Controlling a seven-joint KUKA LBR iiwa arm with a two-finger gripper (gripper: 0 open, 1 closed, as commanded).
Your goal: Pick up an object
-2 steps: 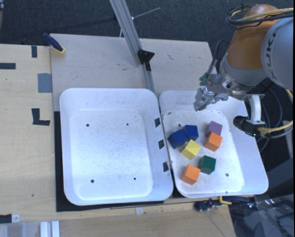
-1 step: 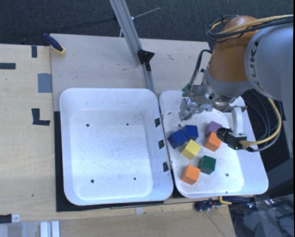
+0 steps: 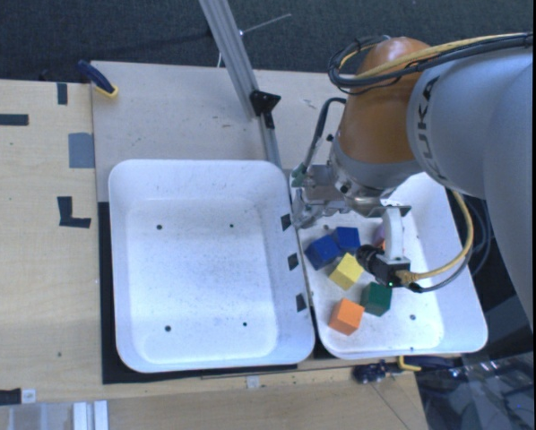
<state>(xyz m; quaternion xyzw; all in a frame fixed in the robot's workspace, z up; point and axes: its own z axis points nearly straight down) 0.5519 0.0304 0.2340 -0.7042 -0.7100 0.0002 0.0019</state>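
Fingers: cannot tell open or closed, gripper (image 3: 315,206) low at right bin's (image 3: 447,325) left wall, upper end. Blocks clustered just beside: two blue blocks (image 3: 332,245), yellow block (image 3: 345,270), green block (image 3: 376,298), orange block (image 3: 345,315). Left bin (image 3: 125,186) alongside.

The arm (image 3: 456,106) covers the far part of the right bin (image 3: 429,330) and runs off the frame's right edge.

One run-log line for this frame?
arm: over right bin | blocks: blue, yellow, green, orange loose in bin | grasp: unconfirmed
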